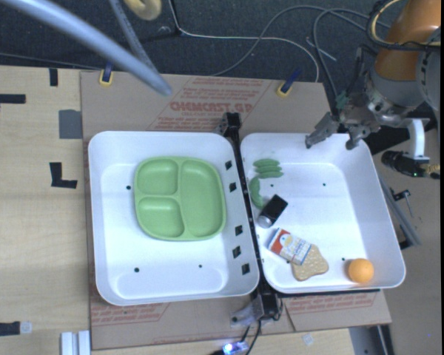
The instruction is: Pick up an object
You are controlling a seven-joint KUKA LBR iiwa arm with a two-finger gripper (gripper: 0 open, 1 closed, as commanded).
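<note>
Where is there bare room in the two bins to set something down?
Right bin: bare floor from the gripper down to the orange ball; crowded along the divider. Left bin: bare strip below the green plate.

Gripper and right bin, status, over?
Gripper open, nothing held, over right bin's far edge. Orange ball in near corner, untouched. Path clear.

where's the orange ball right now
The orange ball lies in the right bin, in its near right corner in the camera view, just right of the tan cracker-shaped piece.
</note>
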